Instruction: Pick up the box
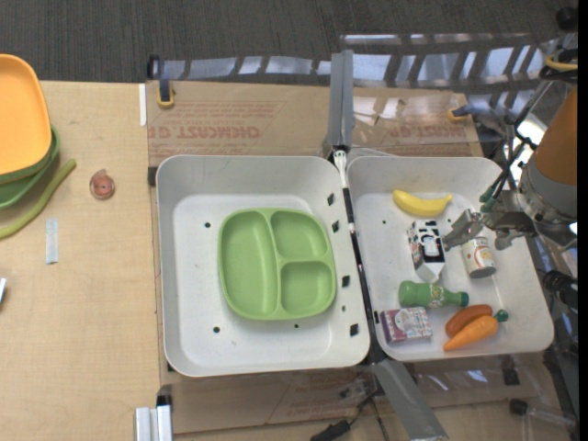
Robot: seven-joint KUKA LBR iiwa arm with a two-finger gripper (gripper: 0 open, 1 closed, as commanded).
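Observation:
A small pink and white box (406, 324) lies at the front of the right bin (514, 338), beside a carrot (471, 326). A black and white carton (427, 243) lies near the bin's middle. My gripper (480, 234) hangs over the right side of this bin, just above a small upright can (478, 258). Its fingers (457, 230) are spread open with nothing held between them. The pink box is well to the front and left of the gripper.
A banana (422, 202) lies at the back of the right bin, and a green bottle (430, 294) lies between the carton and the pink box. The left bin (184, 338) holds a green divided plate (277, 264). Orange and green plates (20, 136) sit on the bench at far left.

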